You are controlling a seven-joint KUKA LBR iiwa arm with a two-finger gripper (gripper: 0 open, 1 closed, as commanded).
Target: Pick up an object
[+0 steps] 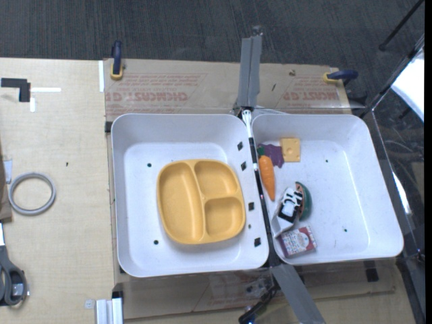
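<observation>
The right bin (351,181) holds several small objects along its left side. An orange carrot (267,174) lies lengthwise by the divider. Above it sit a purple piece (273,152) and a tan cheese block (290,150). Below the carrot is a green round item with a black-and-white label (294,203). A small dark red packet (298,241) rests near the front left corner. In the left bin (135,181) sits a yellow divided plate (201,200).
A grey metal bar (250,69) runs back from the bins' divider. A roll of tape (30,193) and scissors (11,283) lie on the wooden bench at the left. Clamps (117,61) hold cardboard behind the bins.
</observation>
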